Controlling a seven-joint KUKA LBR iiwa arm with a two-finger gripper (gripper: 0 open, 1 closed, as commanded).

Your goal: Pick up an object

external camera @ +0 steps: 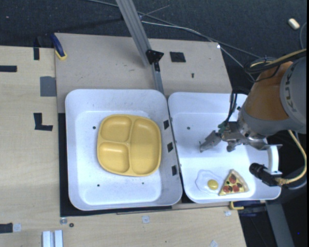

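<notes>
End effector (216,144) above right bin (195,107), fingers spread, nothing between.

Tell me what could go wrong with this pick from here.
1. The egg and pizza slice lie close together near the right bin's front wall, so a grab may catch both or neither.
2. Both look flat, so the gripper might slide over them.
3. It hangs over bare floor; closing here gets nothing.
</notes>
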